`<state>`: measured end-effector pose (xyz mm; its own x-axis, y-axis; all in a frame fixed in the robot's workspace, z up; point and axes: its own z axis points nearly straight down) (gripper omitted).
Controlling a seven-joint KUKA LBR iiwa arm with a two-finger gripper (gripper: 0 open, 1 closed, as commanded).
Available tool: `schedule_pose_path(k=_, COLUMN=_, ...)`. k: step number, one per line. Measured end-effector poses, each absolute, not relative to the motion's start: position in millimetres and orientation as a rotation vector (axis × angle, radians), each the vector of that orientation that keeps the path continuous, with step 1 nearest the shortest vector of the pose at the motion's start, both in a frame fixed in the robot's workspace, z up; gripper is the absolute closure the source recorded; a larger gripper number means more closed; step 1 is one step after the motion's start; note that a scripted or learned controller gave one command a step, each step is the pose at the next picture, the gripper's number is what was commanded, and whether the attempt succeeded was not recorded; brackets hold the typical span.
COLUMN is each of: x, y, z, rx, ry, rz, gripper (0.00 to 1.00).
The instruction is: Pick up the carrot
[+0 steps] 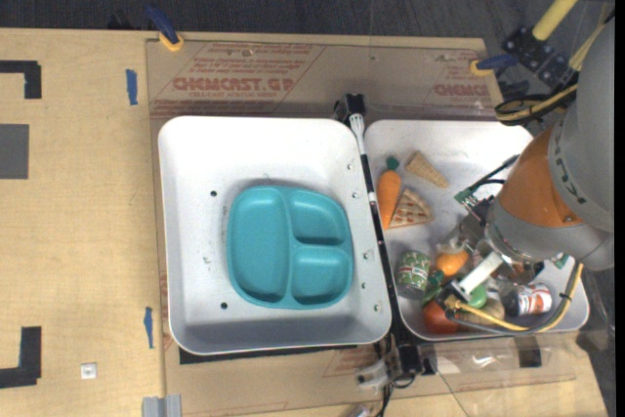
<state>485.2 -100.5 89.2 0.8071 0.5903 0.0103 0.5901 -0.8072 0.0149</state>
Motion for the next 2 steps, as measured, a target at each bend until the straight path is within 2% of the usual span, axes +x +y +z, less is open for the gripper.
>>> schedule_pose_path(k=1, x=484.6, y=-100.4, z=89.1, rx=3.061, ry=0.657, rz=0.023, gripper=0.00)
schedule_pose_path(k=2, x=483.7, y=-100.7, z=99.7, rx=3.062, ry=0.658, rz=0.017, gripper=1.00)
